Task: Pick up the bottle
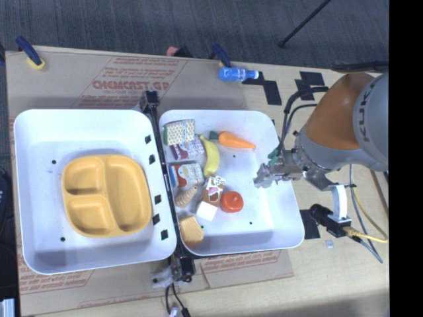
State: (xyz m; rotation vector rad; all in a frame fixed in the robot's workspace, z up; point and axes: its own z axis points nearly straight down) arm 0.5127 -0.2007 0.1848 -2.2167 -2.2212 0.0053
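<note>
The right bin (284, 224) holds a cluster of toy food along its left side. In that cluster a small bottle-like item with a red and white label (213, 189) lies just left of a red round piece (231, 202). My gripper (266, 176) hangs low over the right part of this bin, near its right wall. It is roughly a hand's width to the right of the bottle and touches nothing that I can see. Nothing shows between it and the bin floor.
Around the bottle lie a banana (210, 157), a carrot (236, 140), a cracker box (179, 133), small cartons (188, 174) and a tan piece (191, 230). The left bin (33, 137) holds a yellow divided plate (106, 193). A blue object (232, 74) lies on the bench behind the bins.
</note>
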